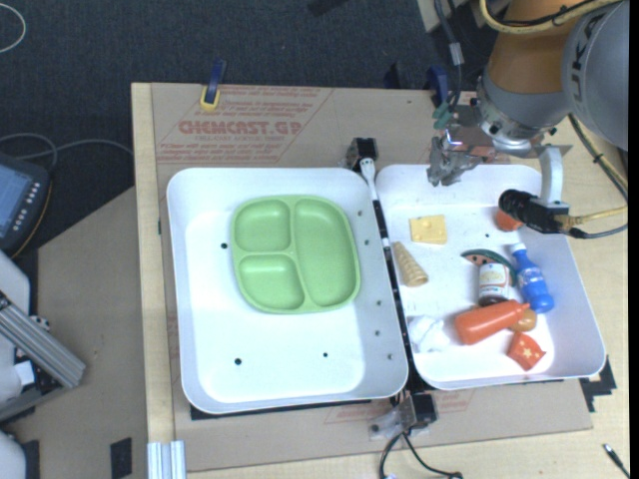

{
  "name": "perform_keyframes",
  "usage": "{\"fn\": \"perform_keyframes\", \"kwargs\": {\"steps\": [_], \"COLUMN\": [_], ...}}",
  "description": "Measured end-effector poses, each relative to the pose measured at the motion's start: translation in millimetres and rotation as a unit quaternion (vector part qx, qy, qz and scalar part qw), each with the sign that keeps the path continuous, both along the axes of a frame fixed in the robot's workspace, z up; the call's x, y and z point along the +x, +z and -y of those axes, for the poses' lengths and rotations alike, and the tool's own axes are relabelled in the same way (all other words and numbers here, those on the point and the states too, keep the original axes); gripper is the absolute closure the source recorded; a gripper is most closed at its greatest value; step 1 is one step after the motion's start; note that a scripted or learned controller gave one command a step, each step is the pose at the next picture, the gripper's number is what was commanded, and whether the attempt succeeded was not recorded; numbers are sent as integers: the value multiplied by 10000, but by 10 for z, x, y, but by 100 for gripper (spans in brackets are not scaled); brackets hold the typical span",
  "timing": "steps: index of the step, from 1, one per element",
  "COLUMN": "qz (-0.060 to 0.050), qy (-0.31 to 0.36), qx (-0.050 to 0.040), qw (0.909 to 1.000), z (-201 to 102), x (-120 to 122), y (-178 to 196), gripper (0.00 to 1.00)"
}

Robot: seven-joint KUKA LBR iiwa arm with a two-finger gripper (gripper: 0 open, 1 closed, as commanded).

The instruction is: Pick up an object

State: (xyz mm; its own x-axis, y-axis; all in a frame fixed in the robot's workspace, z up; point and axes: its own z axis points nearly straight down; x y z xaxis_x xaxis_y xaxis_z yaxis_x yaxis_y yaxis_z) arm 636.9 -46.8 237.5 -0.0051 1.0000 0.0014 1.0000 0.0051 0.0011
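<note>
My gripper (446, 171) hangs over the far edge of the right bin (589, 312), with nothing visible between its fingers. In that bin lie a yellow cheese wedge (429, 230), a tan cone (408, 263), a small brown bottle (491, 279), a blue bottle (531, 279), an orange carrot (491, 319), a red strawberry-like piece (526, 348) and a white crumpled item (425, 333). A red object (509, 220) peeks out at the bin's far right. The cheese wedge is the nearest thing to the gripper, a little in front of it.
The left bin (200, 297) holds a green divided plate (296, 253). Both bins sit on a cardboard sheet (250, 123). A black clamp (361, 152) sits at the far end of the divider between the bins.
</note>
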Motion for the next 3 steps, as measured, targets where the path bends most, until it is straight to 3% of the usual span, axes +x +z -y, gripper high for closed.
{"fn": "perform_keyframes", "kwargs": {"steps": [1,2,3], "qz": [-9,-27,3], "qy": [5,4,-3], "qx": [7,4,0], "qw": [10000,10000,10000], "z": [-505,-1005,-1354], "x": [-58,-139,-212], "y": [54,-157,-31], "gripper": [100,100,100]}}
